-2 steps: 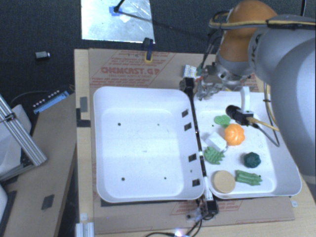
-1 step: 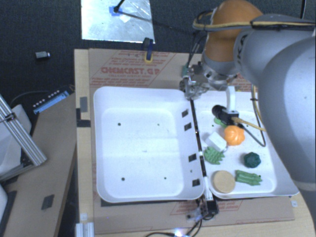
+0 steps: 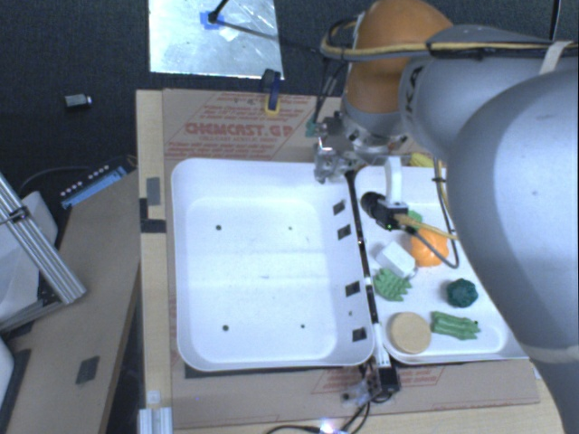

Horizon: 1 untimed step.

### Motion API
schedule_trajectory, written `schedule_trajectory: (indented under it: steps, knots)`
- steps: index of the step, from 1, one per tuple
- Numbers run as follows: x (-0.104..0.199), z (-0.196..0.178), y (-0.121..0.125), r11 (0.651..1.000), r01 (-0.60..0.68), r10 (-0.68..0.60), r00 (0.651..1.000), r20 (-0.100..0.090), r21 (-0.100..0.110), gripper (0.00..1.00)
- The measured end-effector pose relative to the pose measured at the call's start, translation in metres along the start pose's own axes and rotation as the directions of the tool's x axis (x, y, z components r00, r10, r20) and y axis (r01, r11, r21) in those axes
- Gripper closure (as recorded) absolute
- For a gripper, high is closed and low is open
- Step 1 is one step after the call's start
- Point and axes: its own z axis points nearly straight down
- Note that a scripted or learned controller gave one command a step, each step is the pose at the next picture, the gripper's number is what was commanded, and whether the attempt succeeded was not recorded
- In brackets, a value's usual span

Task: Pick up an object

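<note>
Saw two white bins side by side on a brown card (image 3: 237, 127) with red print. Looked at the left bin (image 3: 253, 287) and the right bin (image 3: 470, 349), with a thin dark line between them.

Saw the big grey arm (image 3: 507, 152) reaching in from the right, with its orange band (image 3: 398, 34) up high. Found the gripper (image 3: 333, 165) low at the far rim of the left bin, close to the line between the bins. Could not tell its state: wide or closed, gripping or not.

Found all the small things in the right bin, none of them touching the gripper. Saw an orange ball (image 3: 431, 248) near the middle. Saw a white block (image 3: 395, 260) just left of the ball. Saw a green leafy toy (image 3: 391, 285) right below the block, touching it. Saw a dark green lump (image 3: 462, 292) off to the right, apart from the rest. Saw a tan disc (image 3: 410, 333) at the near rim, by the line. Saw a long green toy (image 3: 454, 325) just beside the disc. Spotted a yellow thing (image 3: 421, 161) at the far side, half hidden by the arm.

Noted a blue and yellow clamp (image 3: 270, 93) at the far edge of the card, and a shiny sheet (image 3: 213, 21) past it.
</note>
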Motion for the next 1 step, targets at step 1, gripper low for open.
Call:
schedule_trajectory:
  steps: [1]
  knots:
    - [0.0734, 0.0226, -0.0004, 1.000, 0.002, -0.002, 1.000, -0.001, 0.002, 1.00]
